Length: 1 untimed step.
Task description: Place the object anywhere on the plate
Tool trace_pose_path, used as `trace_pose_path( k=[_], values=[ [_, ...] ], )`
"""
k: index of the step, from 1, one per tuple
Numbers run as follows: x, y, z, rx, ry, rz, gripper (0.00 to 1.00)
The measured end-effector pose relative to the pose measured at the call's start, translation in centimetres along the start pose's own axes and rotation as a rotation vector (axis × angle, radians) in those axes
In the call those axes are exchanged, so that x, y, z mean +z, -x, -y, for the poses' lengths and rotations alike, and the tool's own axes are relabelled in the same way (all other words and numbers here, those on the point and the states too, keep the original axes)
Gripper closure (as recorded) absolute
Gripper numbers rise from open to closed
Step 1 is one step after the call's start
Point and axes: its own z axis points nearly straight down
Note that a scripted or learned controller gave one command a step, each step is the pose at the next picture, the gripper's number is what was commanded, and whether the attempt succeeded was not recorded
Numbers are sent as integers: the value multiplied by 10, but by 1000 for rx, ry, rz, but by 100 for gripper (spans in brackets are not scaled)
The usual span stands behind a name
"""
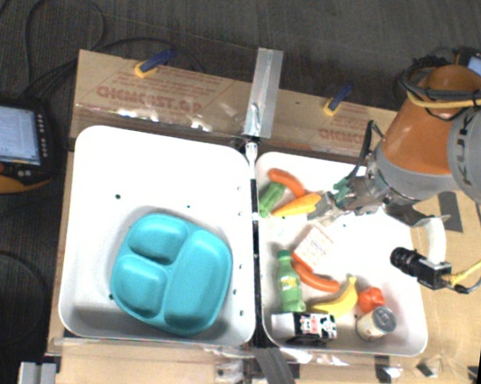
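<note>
Bench of brown board, bearing two shallow white bins side by side, with a metal post standing at the far end of the seam between them.

Left bin: one turquoise plate with divided compartments, lying toward the near side of the bin. Nothing rests on the plate.

Right bin: an assortment of toy food and small items.
- Orange carrot, lying near the far left corner, just beside a green piece and an orange-red curved piece.
- White card or packet, at the middle of the bin.
- Green bottle, lying lengthwise by the left wall.
- Red-orange chilli shape, just beside the bottle.
- Yellow banana, touching the chilli shape.
- Black-and-white carton, at the near wall.
- Orange-topped round item with a grey cap, near the right near corner.

Arm, grey with an orange band, reaching in from the right over the far part of the right bin. Gripper low over the carrot's right end; whether it is released or clenched cannot be told, nor whether it touches the carrot.

Off the bench at left: a handheld control pendant with a lit screen, on dark carpet. A black cylindrical fitting with a yellow cable sits at the right bin's edge.
</note>
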Motion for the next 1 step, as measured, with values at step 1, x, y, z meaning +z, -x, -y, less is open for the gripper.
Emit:
trace_pose_path(
  k=[1],
  values=[
    [6, -87, -2, -192, -2, 2, 100]
  ],
)
